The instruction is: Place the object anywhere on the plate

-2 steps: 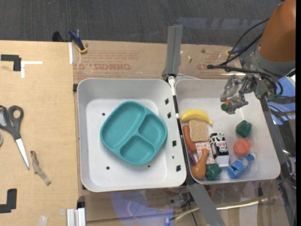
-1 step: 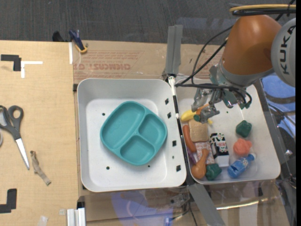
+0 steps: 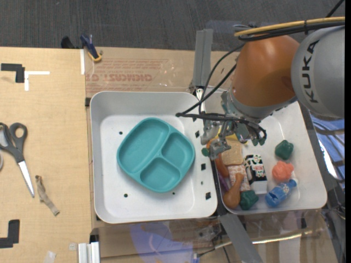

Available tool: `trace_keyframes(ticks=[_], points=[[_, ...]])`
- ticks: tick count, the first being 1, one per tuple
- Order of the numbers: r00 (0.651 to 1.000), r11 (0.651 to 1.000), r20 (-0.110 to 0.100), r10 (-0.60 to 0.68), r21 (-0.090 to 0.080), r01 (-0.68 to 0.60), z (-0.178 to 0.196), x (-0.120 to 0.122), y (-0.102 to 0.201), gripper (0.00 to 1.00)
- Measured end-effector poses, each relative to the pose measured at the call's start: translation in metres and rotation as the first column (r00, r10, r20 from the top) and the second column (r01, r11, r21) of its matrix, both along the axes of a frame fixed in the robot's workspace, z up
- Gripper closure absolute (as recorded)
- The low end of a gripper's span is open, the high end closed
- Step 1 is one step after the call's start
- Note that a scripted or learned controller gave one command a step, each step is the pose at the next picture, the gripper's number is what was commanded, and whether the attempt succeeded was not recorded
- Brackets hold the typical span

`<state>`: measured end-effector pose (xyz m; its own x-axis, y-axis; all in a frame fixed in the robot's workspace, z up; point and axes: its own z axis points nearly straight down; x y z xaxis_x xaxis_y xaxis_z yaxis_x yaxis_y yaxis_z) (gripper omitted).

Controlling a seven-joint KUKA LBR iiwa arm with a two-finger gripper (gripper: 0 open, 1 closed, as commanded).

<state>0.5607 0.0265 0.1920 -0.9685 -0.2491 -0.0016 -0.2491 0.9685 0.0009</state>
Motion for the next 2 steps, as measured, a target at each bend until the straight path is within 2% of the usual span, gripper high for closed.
trace_keyframes(ticks=[1, 2], points=[[0.999, 0.999, 0.0, 0.048, 0.0, -0.048, -0.0003, -0.0087, 0.0658, 1.0], [0.999, 0.999, 0.0, 0.049, 0.0, -0.049, -0.0002, -0.0087, 0.0656, 0.0]])
